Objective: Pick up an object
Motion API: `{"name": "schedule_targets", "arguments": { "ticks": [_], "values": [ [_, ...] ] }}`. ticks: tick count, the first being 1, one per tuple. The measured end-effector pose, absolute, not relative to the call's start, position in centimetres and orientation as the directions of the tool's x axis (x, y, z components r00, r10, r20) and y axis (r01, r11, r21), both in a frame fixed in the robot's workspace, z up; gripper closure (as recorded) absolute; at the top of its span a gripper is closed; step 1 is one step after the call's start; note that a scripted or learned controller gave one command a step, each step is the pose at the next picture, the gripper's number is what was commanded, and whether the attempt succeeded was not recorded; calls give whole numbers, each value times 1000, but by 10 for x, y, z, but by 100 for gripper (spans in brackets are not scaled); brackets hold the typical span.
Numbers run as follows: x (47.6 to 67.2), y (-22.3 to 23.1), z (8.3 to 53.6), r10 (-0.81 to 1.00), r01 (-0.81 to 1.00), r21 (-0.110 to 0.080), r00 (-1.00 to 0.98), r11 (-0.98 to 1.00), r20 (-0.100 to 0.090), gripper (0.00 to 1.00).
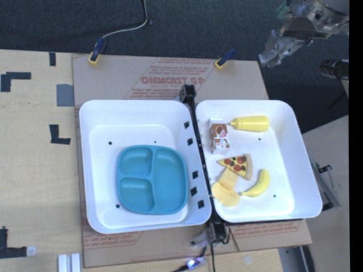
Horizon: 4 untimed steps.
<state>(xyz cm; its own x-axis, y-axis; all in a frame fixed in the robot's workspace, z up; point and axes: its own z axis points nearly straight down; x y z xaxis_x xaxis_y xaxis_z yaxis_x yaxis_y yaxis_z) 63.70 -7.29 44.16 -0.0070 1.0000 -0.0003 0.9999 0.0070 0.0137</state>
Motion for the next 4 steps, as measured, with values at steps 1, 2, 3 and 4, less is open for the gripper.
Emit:
{"name": "schedule_targets", "arguments": {
  "ticks": [1, 2, 3, 4],
  "values": [
    [641, -54, 542, 1000, 1000, 13, -5, 5, -1, 100],
    [629, -20, 318, 1000, 1000, -19, -3, 3, 1, 100],
    [508, 23, 317, 1000, 1000, -10, -6, 6, 3, 100],
    [540, 34, 396, 1000, 1000, 8, -4, 4, 1, 100]
  ]
}}
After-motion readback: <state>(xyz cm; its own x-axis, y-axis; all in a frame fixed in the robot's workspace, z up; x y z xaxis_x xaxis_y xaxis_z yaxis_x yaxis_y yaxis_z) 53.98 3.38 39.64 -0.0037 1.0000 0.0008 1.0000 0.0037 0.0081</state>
